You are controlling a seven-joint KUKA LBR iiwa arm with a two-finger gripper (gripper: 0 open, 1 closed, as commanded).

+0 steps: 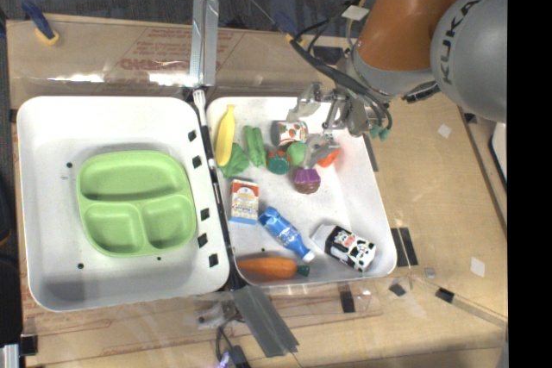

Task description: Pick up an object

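Right bin holds the loose objects, counted as far as they can be told apart: one yellow banana, one green pepper-like piece and a smaller green piece beside it, one small can with a red and white label, one teal-and-orange round piece, one light green round piece, one purple onion-like piece, one orange-red piece, one small juice carton, one blue bottle with a white cap, one black-and-white cow-patterned carton, one orange carrot

The cluster of can, light green piece, orange-red piece and purple piece sits in the upper middle of the right bin, pieces touching or just beside one another. The can lies on its side; its label is too small to read

Gripper hangs over that cluster, one finger beside the can, the other near the orange-red piece. Fingers look spread, released, with nothing clearly caught between them

Banana lies upright along the bin's left wall. Carton, bottle and carrot run down the lower left; cow carton lies at the lower right, tilted

Left bin holds one green tray with three compartments

Arm, orange band and grey casing, comes in from the upper right over the bench
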